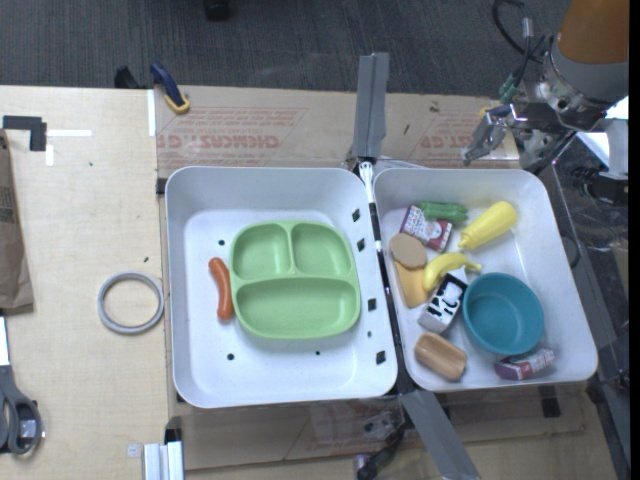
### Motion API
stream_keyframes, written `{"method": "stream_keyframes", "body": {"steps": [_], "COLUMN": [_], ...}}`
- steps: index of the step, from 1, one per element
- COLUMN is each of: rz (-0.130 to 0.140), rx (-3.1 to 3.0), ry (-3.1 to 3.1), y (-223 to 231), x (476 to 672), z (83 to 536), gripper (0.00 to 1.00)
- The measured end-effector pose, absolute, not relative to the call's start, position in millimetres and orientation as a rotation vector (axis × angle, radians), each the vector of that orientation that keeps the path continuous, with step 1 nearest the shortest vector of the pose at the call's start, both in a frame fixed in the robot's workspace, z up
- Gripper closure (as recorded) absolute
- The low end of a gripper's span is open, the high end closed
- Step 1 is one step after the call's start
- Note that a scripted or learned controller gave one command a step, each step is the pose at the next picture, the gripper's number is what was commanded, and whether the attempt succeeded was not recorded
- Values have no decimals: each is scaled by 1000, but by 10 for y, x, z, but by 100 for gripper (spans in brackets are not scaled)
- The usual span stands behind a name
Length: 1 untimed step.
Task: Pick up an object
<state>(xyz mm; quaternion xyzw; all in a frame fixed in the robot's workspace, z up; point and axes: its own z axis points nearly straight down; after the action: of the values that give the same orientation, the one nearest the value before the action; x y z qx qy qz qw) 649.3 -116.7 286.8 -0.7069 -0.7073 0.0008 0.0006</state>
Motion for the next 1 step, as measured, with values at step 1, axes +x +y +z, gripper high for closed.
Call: {"method": "stream_keyframes", "body": {"steps": [1], "rz": [3], "rx": [-2136], "ry": [-2301], "y": [-1413], "x": [5822], "z": [1713], "gripper": [0]}}
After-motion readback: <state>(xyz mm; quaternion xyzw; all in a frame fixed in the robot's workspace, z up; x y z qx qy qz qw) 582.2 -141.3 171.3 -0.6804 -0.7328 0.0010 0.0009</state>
